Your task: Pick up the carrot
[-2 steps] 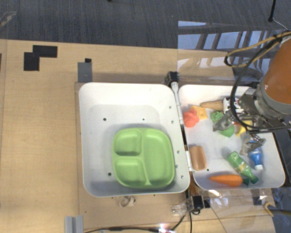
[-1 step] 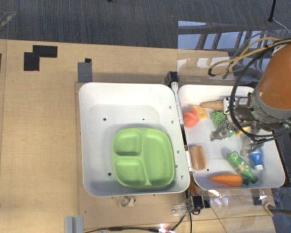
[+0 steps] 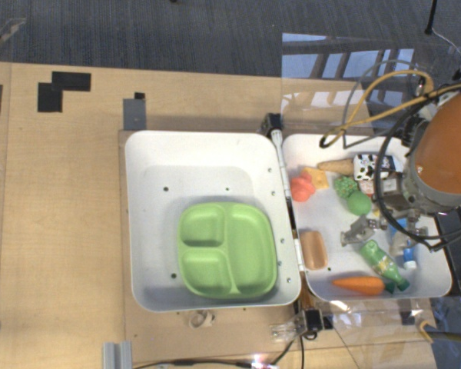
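Orange and tapered, the carrot (image 3: 359,285) is seen lying flat on the floor of the right bin (image 3: 316,283), close to that bin's wall at 6 o'clock; its long axis runs roughly from 9 o'clock to 3 o'clock, the narrower tip being turned toward 9 o'clock and the thicker end toward 3 o'clock, where it lies just beside a green bottle (image 3: 383,264); one carrot is counted.

Two white bins are counted, side by side on the wooden surface (image 3: 54,229); in the left bin (image 3: 150,175) one green divided plate (image 3: 227,249) is found, with three compartments.

In the right bin there are also seen one red round item (image 3: 301,188), one pale cone-shaped item (image 3: 336,166) at 12 o'clock of the bin, two green pieces (image 3: 353,194) close together near the middle, one brown bread-like roll (image 3: 313,250) against the wall at 9 o'clock, and one black-and-white item (image 3: 366,166) which is too small to be identified.

The claw (image 3: 363,232) is seen over the middle of the right bin, at 12 o'clock of the carrot and apart from it; its fingers appear somewhat spread, and nothing is seen held between them; the arm (image 3: 446,156) with its orange band is seen at 3 o'clock, with cables (image 3: 384,91) looped above it.
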Robot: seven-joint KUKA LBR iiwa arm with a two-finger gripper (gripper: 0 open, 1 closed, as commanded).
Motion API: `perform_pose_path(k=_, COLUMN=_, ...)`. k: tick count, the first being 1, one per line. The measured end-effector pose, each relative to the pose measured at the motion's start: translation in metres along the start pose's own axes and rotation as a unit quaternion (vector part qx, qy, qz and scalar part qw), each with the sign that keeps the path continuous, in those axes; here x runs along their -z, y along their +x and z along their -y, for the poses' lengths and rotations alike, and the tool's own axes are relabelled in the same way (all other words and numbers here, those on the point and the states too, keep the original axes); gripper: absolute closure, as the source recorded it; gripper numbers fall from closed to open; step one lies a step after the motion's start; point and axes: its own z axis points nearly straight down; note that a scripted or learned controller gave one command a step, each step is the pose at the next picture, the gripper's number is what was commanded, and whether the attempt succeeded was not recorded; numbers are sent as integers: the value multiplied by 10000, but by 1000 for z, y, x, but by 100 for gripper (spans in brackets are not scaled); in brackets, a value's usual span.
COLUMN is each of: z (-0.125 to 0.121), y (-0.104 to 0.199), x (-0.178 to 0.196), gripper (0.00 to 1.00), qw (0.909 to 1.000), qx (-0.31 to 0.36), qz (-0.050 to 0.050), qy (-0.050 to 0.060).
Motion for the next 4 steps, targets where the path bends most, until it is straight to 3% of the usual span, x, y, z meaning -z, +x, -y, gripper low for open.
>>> perform_pose_path(k=1, z=-2, y=-4, x=-131, gripper=0, qw=9932, qx=1164, qz=5, qy=-8)
perform_pose_path(k=2, z=0, y=-7, x=-120, gripper=100, qw=9928, qx=1195, qz=20, qy=31)
perform_pose_path(k=3, z=0, y=-7, x=-120, gripper=0, qw=9928, qx=1198, qz=19, qy=28)
perform_pose_path(k=4, z=3, y=-11, x=-108, gripper=100, qw=9926, qx=1214, qz=38, qy=68)
